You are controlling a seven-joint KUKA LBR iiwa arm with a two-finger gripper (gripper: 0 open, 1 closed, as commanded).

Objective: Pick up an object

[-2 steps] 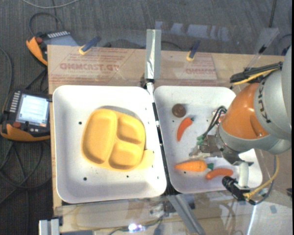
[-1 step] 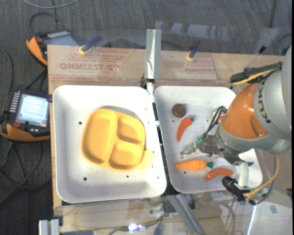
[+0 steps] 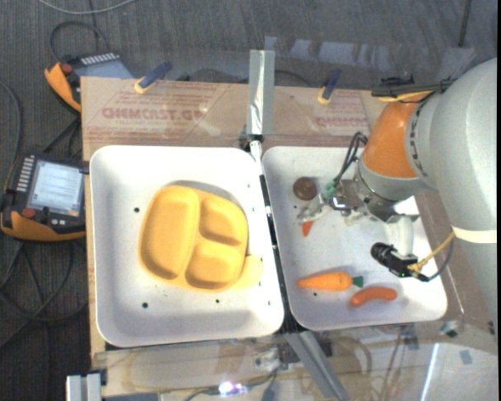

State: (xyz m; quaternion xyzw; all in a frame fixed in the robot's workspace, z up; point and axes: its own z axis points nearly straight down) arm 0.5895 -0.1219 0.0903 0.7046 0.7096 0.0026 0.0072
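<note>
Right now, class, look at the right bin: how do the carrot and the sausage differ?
The carrot is orange with a green tip at its right end; the sausage is a redder orange all over. The carrot tapers to a point, while the sausage has rounded ends. The carrot looks longer than the sausage. The carrot lies left of the sausage, which sits slightly nearer the front wall. Both lie flat on the floor of the right bin, apart from each other.

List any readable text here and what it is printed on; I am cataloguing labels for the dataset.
"CHEMCAST", red print on the left clear sheet behind the bins; letters after it too blurred.
Red print on the right clear sheet: too blurred to read.
Handheld controller screen: too small to read.
</note>
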